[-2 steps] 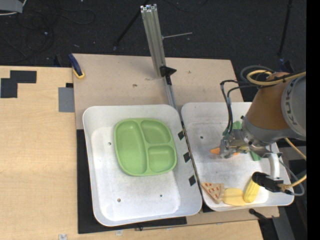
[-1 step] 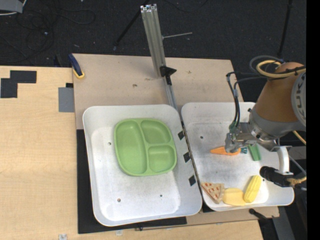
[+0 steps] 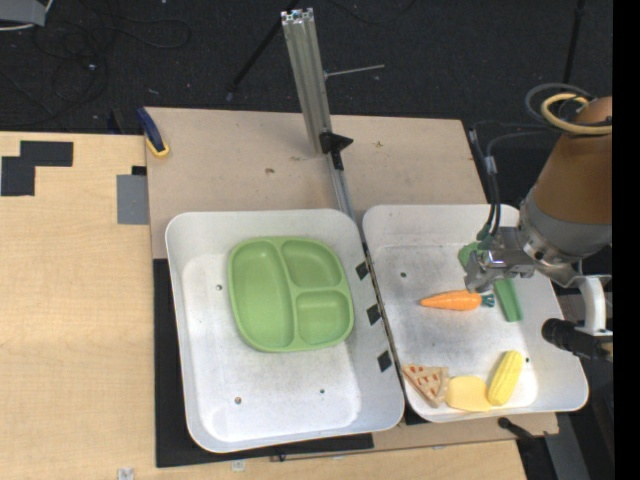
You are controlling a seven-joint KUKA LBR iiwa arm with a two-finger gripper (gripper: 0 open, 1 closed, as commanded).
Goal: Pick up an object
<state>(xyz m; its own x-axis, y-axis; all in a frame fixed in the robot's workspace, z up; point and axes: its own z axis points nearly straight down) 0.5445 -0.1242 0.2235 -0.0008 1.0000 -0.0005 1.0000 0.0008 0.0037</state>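
Two white bins side by side, rims nearly touching at the middle. Left bin (image 3: 200,408) taken up by a green divided plate (image 3: 291,294), open floor along its near side. Right bin (image 3: 400,238) bare on its left and far parts. Toy carrot (image 3: 452,302) lying flat mid-bin, touching or just left of the gripper (image 3: 487,271). Fingers blurred, perhaps straddling the stem end; grip impossible to tell. Corn cob (image 3: 505,377), yellow lump (image 3: 464,394) and waffle-like wedge (image 3: 426,381) crowded at the near rim.
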